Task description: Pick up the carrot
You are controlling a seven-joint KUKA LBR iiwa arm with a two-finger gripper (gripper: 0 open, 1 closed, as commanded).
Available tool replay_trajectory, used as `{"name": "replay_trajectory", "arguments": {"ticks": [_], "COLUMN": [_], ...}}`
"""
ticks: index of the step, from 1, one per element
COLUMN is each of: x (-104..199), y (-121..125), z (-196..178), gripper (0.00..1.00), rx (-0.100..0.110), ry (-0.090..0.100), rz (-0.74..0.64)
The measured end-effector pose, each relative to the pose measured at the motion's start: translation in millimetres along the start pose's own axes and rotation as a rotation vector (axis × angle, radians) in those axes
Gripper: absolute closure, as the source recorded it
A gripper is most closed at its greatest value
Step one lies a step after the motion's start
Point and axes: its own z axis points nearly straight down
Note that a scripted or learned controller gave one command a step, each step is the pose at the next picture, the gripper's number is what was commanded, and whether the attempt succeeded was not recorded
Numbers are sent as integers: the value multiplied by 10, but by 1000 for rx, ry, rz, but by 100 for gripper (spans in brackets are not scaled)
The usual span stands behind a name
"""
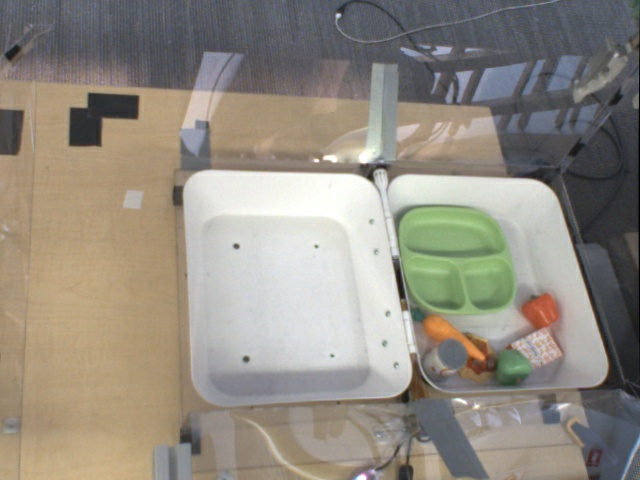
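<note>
Starting on your left, there's a white bin [285,288], then the second bin [560,218] holding a green divided plate [457,260]. Your carrot [440,326] lies just below that plate, touching a grey can [447,356]. No telling the claw's state.

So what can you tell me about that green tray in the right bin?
The green tray is a light green divided plate, plastic-looking, with rounded corners: one long compartment along its far side and two smaller ones nearer the camera. It lies flat, open side up, in the far left part of the right bin, with nothing in its compartments. The carrot lies just off its near edge.
</note>
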Motion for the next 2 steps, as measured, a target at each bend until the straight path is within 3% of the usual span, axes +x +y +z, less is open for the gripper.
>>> {"name": "replay_trajectory", "arguments": {"ticks": [2], "x": [-45], "y": [2], "z": [-36], "gripper": [0], "rx": [-1], "ry": [0], "rz": [72]}}
